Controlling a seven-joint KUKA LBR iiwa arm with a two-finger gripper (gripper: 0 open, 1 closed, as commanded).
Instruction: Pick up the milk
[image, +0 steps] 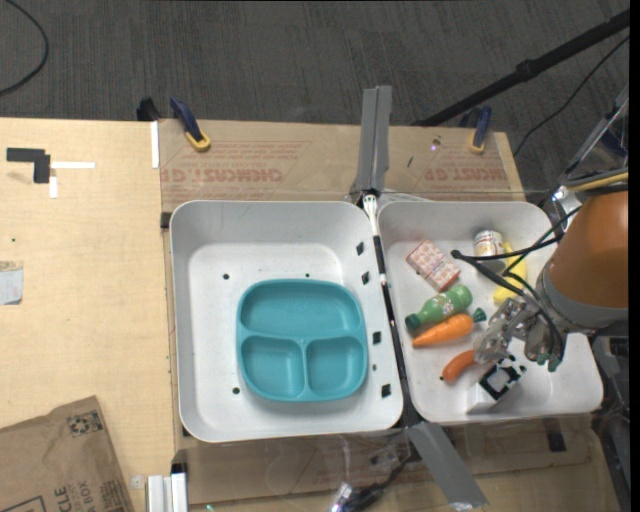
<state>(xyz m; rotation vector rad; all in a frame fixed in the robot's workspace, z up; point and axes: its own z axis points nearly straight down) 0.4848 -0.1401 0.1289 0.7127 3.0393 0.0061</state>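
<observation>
A: Pincer (503, 345) sits low in the right bin (575, 395), beside a carrot (442, 331). Can't tell how it's set.

B: Milk?

A: Pink carton, milk (432, 262), lying at the bin's back left, well apart from it, above the green bottle (440, 306).

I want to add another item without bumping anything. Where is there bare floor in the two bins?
Left bin: bare white strips border the teal tray on every side, widest along the far wall. Right bin: a small patch by the near-left corner, below the carrots. Its middle and right are crowded with the milk carton, green bottle, can and the tool.
</observation>
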